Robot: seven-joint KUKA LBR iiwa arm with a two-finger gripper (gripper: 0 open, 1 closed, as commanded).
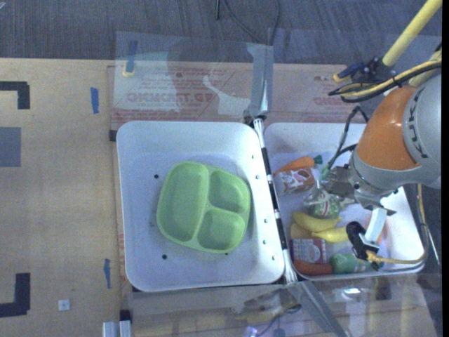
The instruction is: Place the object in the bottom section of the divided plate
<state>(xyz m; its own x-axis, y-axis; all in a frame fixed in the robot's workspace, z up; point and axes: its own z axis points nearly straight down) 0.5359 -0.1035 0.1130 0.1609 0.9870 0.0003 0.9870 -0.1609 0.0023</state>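
A green divided plate [203, 206] lies in the left bin [140, 258], with one large section on its left and two smaller ones on its right, all bare. My gripper [335, 187] is low over the right bin [408, 216], under the orange-banded wrist. It stands just above and to the right of a round green-and-white object [323, 206]. Whether it touches that object is hidden by the wrist. A yellow banana [319, 225] lies just below that object.
The right bin also holds an orange carrot [298, 164], a red-and-white packet [297, 181], a red-labelled can [307, 250] and a green item [345, 262]. A black-and-white piece with yellow cable [359, 239] hangs by the wrist. The bins' shared wall [270, 188] separates them.
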